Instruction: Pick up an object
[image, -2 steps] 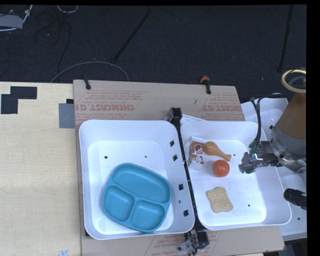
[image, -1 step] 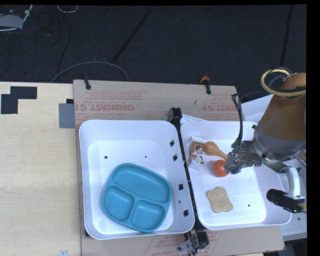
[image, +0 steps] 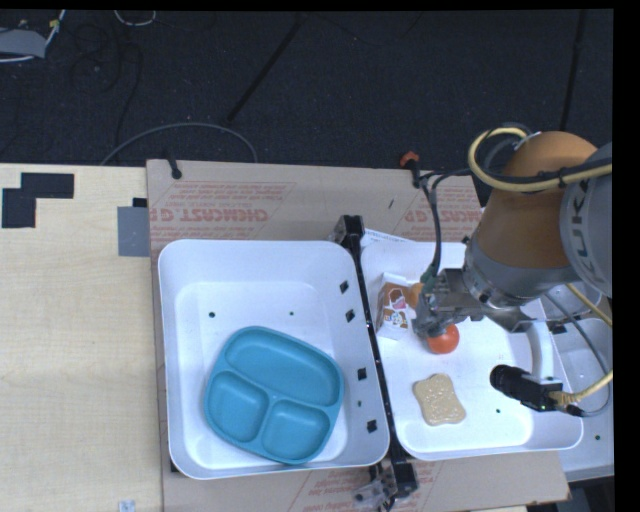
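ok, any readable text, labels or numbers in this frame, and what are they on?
Cardboard sheet under the bins: red print, upside down from this view, too blurred to quote reliably.
Cardboard at the bottom edge: more red print, too blurred to read.
Small packet in the right bin: coloured picture label, any lettering too small to read.
Arm: dark letters on the grey housing, cut off at the edge, not readable.
No numbers legible anywhere.
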